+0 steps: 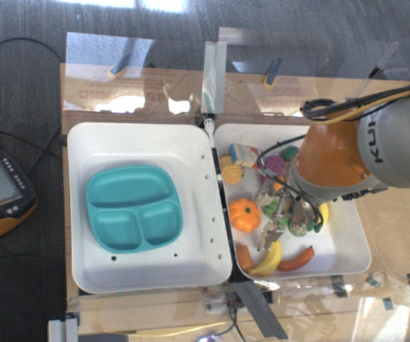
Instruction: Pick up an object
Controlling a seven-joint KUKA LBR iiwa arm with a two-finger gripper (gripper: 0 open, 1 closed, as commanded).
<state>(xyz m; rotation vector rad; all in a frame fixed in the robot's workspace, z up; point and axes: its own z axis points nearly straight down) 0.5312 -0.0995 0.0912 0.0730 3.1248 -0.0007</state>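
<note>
Toy food [245, 215] heaped in right bin [347, 258], lower right of frame; gripper [288, 219] low over pile; finger state unclear. Teal tray [134, 206] in left bin [84, 148].

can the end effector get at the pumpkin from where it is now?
Probably yes. The pumpkin sits exposed in the right bin, just left of the end effector, with nothing on top of it. The bin wall to its left and the banana below may crowd a grasp.
</note>
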